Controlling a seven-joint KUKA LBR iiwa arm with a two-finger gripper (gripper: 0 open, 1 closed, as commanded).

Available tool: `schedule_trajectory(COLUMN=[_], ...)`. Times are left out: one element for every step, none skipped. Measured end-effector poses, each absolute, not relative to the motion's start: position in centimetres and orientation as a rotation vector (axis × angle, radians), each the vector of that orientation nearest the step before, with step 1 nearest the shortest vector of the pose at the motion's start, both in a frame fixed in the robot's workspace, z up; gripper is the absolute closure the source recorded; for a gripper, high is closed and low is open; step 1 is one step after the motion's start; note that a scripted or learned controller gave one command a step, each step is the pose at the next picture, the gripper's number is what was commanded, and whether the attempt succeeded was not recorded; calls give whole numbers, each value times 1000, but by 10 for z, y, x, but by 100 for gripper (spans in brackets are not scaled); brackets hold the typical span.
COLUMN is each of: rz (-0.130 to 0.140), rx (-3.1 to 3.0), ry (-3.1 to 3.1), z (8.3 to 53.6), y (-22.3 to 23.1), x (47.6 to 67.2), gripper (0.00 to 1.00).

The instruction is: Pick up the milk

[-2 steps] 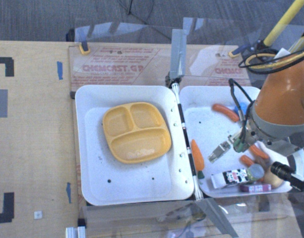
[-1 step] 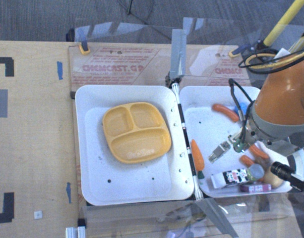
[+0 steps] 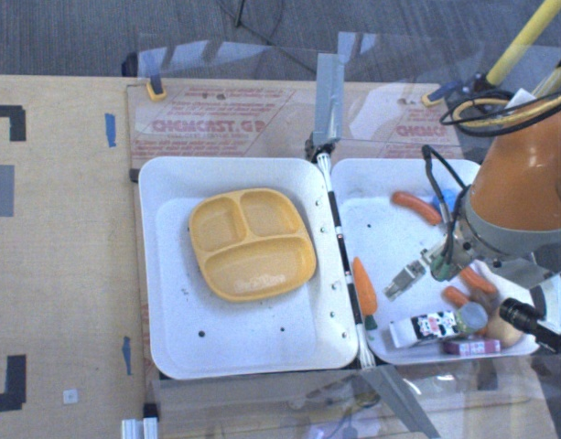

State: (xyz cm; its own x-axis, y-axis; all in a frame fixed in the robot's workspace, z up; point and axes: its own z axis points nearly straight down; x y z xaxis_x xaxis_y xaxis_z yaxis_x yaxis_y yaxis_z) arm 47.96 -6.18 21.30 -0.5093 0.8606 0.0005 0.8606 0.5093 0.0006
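Nearest me, along the front wall of the right bin (image 3: 390, 176), the milk (image 3: 425, 328) carton lies on its side, with a small pink box (image 3: 470, 346) just beside it. Slightly further back the gripper (image 3: 404, 280) hangs over the bin floor, above the milk and apart from it; its fingers look slightly parted on nothing. A carrot (image 3: 363, 286) lies against the bin's left wall. Beyond, the left bin (image 3: 161, 245) holds a yellow divided plate (image 3: 253, 243).

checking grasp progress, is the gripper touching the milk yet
Apart. The camera view shows bare white bin floor between the gripper and the milk, which lies nearer the right bin's front edge.
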Motion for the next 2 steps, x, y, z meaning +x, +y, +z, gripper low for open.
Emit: schedule_trajectory(rz=[-1,-4], rx=[-1556,-1560], ry=[-2729,-2731], z=[213,223], y=[-62,-62], x=[480,481], gripper=[0,100])
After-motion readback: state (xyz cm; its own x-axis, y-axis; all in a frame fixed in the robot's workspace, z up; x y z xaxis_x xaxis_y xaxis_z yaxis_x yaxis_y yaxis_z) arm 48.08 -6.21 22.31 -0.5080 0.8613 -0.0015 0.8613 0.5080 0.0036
